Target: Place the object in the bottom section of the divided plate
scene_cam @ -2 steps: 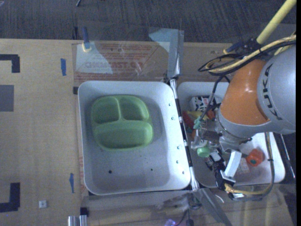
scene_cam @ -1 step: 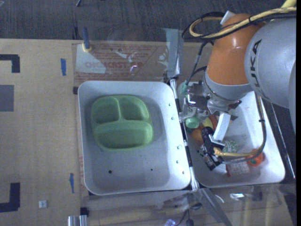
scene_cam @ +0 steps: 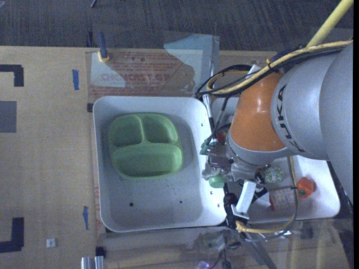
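Note:
A green divided plate (scene_cam: 145,144) lies in the left white bin (scene_cam: 112,206), with two small sections toward the top and one large section toward the bottom. My gripper (scene_cam: 216,167) hangs low over the left edge of the right bin (scene_cam: 325,206), just past the wall between the bins. The orange band and grey wrist hide most of it. A small pale green thing (scene_cam: 216,180) shows right under the gripper; whether it is held I cannot tell.
In the right bin lie a small orange object (scene_cam: 304,186), a green-and-white item (scene_cam: 274,175) and a flat red-and-white item (scene_cam: 281,198). Cables run along the arm. Flat clear packaging (scene_cam: 147,72) lies on the bench behind the left bin.

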Available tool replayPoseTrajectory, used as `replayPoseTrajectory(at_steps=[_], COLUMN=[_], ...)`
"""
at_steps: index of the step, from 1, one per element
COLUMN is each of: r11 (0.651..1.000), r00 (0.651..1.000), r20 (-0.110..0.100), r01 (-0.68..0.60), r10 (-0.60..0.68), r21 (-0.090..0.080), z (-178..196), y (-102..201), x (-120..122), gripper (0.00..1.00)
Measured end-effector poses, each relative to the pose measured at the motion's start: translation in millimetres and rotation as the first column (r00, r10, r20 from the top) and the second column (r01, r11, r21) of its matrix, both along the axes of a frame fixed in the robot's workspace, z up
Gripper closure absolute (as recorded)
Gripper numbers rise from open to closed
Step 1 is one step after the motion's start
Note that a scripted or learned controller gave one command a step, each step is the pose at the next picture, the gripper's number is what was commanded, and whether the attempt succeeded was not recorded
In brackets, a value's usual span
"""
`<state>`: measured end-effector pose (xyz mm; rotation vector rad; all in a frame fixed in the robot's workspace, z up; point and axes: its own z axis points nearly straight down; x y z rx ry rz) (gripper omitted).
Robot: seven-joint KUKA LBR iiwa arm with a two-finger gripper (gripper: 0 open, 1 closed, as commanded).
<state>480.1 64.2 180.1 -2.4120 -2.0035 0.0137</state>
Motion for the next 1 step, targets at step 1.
replayPoseTrajectory(at_steps=[1], r11=[0.999], r00=[0.999], r20=[0.004], r01=[0.045], r10=[-0.045], r21=[-0.002], z=[66.1], y=[30.2], x=[10.1], gripper=[1.00])
